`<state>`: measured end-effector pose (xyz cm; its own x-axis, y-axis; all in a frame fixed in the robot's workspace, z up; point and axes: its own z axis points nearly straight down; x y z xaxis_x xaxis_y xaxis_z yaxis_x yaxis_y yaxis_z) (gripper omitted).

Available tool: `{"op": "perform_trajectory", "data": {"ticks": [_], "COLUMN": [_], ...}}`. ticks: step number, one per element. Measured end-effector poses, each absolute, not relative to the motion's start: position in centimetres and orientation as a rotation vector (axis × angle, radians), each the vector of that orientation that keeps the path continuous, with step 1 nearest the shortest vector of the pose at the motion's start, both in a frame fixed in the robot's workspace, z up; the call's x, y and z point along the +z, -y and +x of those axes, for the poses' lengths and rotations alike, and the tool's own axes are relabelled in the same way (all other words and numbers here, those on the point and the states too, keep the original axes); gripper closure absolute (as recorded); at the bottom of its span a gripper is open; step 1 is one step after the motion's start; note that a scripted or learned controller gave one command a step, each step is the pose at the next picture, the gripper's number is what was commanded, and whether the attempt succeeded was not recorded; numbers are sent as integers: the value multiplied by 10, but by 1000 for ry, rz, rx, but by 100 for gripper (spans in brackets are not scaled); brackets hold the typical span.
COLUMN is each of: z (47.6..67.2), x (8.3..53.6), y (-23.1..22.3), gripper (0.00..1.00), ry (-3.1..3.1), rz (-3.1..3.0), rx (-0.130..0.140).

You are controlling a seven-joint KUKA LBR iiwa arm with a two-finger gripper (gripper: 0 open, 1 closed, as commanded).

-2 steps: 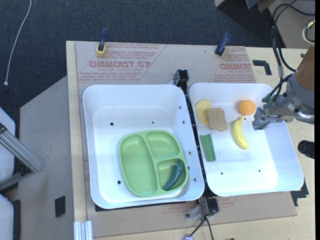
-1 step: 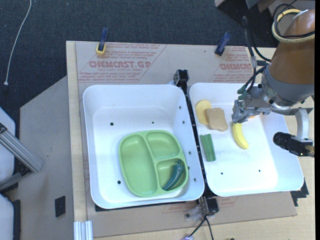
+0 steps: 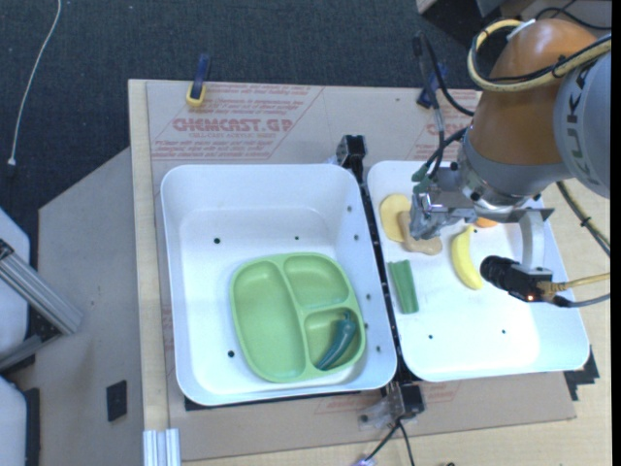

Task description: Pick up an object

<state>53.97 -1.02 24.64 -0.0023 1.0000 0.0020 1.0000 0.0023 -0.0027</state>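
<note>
— Over the bin on the view's right (image 3: 485, 343), near its far left corner: gripper (image 3: 423, 229), pointed down beneath the grey and orange arm.
— Open or closed?
— Cannot tell from this slant. Nothing visibly clamped.
— Directly below?
— Tan piece (image 3: 424, 247), flat on the bin floor, right at the gripper's tip. Touching or just apart: cannot tell.
— Beside that?
— Yellow round piece (image 3: 392, 216), just to the left, meeting the tan piece's edge and close to the bin wall. Banana (image 3: 467, 260), just to the right, lying lengthwise toward the near side, apart from the tan piece.
— Further out?
— Green block (image 3: 403, 286), nearer the camera, lying along the left wall of the same bin.
— And the other bin?
— Bin on the view's left (image 3: 223, 202), well apart from the gripper. Green divided plate (image 3: 277, 323) on its floor toward the near side. Dark teal curved piece (image 3: 337, 343) lying in the plate's near right compartment.
— Underneath all?
— Brown board (image 3: 233, 124) with red print, bearing both bins side by side.
</note>
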Motion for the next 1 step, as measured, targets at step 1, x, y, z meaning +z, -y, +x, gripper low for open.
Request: {"op": "perform_trajectory", "data": {"ticks": [1], "z": [560], "x": [230], "y": [-44], "gripper": [100], "ry": [2228], "rz": [-2215], "rx": [-2]}}
